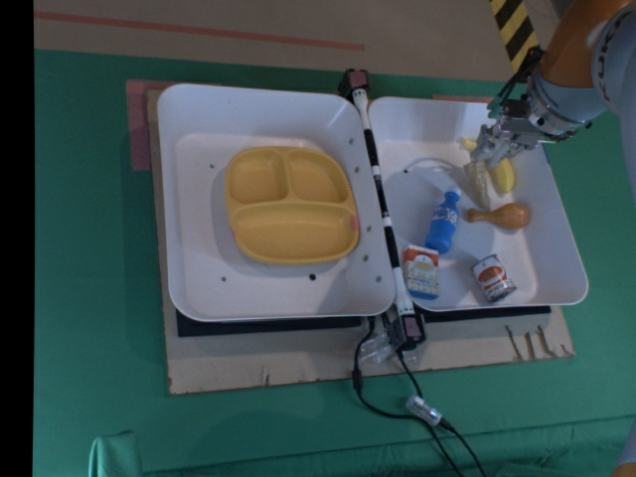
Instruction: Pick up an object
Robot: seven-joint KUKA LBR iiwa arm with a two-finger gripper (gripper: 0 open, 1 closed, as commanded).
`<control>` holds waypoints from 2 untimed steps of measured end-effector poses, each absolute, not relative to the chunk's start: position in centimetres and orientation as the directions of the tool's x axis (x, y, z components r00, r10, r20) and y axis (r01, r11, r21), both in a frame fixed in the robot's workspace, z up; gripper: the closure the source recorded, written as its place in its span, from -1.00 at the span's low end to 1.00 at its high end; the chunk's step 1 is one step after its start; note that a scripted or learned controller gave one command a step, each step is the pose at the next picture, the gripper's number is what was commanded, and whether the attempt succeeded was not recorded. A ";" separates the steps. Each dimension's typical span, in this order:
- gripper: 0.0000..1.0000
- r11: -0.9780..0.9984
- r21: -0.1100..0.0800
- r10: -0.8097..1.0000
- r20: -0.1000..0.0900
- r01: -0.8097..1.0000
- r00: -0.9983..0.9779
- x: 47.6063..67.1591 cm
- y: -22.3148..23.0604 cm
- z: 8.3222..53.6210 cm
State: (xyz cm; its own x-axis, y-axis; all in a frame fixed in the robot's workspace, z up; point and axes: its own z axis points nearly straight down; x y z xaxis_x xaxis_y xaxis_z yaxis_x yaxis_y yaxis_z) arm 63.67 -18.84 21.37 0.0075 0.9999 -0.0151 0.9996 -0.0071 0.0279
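Nothing's getting picked up yet, the arm's just lining up

Nearest in the right bin point(556, 256), the can point(493, 277) and carton point(421, 270) are sitting untouched, then the blue bottle point(443, 221) and drumstick point(502, 215). Further back, the gripper point(487, 159) is hanging over the corn point(478, 180), wrist pointing down; can't tell how its jaws are standing.

Two white bins: the left bin point(189, 147) holds a yellow-orange divided plate point(290, 205); the right bin point(556, 256) holds a blue bottle point(443, 223) with a white label, a tan-brown drumstick point(501, 215), a pale yellow corn cob point(478, 178), a yellow piece point(505, 175), a red-and-white can point(493, 277), and a white carton point(422, 270) with orange and blue print. The bench cloth point(89, 266) is green, over brown cardboard point(248, 371). The arm point(586, 43) is grey with an orange band. Yellow-and-black hazard stripes point(509, 8) mark the floor.
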 end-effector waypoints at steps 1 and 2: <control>-1.00 -0.007 0.027 1.000 -0.016 1.000 0.008 63.7 -18.9 21.4; -1.00 -0.006 0.005 1.000 -0.006 1.000 0.006 60.9 -16.5 19.2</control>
